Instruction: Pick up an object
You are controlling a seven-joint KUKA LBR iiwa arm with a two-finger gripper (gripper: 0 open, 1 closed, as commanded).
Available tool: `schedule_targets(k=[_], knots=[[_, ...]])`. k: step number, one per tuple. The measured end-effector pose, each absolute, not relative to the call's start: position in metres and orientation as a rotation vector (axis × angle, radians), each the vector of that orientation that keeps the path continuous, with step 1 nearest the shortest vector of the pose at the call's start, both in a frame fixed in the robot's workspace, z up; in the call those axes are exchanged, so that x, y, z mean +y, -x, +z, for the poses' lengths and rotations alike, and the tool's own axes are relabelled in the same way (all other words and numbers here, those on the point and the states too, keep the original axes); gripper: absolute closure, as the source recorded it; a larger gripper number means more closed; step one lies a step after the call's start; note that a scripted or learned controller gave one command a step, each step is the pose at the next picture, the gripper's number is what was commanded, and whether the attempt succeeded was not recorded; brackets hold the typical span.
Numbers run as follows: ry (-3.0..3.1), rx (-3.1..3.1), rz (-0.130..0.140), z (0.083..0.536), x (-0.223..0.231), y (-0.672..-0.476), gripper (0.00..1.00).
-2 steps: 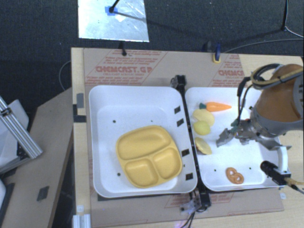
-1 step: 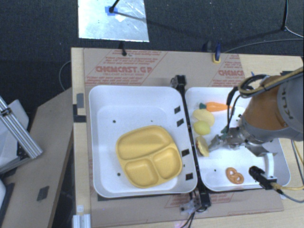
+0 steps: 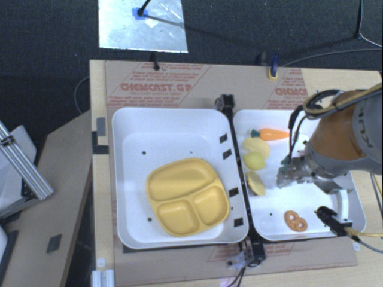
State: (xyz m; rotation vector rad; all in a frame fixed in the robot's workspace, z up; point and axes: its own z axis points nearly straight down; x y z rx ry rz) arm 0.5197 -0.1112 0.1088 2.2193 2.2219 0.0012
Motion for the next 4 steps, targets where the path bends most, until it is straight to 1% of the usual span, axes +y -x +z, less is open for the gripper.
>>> schedule_targets(k=[1, 2, 3, 4], knots=[[-2.215, 2.222, 0.003, 0.171, -0.114, -0.516, 1.0], [-2.213, 2.223, 0.006, 0.218, -0.111, -0.51, 1.0], [-2.213, 2.223, 0.005, 0.256, -0.111, -0.512, 1.0], [-2.21, 2.231, 0.004, 0.26, -0.064, -0.518, 1.0]])
